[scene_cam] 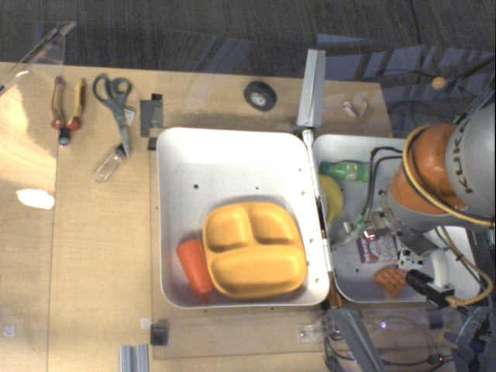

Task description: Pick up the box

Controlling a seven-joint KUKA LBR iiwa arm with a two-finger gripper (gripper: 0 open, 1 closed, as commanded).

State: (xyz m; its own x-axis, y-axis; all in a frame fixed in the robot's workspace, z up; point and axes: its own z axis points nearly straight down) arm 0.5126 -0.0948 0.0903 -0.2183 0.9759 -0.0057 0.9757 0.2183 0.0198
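Note:
A small white and purple box (370, 249) lies flat on the floor of the right bin (353, 285), near its middle. The grey arm with its orange band (425, 169) reaches into this bin from the right. My gripper (381, 225) hangs directly over the box's upper edge and hides part of it. Whether it touches the box cannot be seen from this angle.
In the right bin a green bottle (345, 170) and a yellow item (332, 198) lie by the left wall, and an orange-brown piece (391, 280) lies just below the box. The left bin (232, 157) holds a yellow compartment tray (253, 249) and an orange item (194, 267). Scissors (116, 103), pliers (66, 107) and a tape roll (260, 95) rest on the bench.

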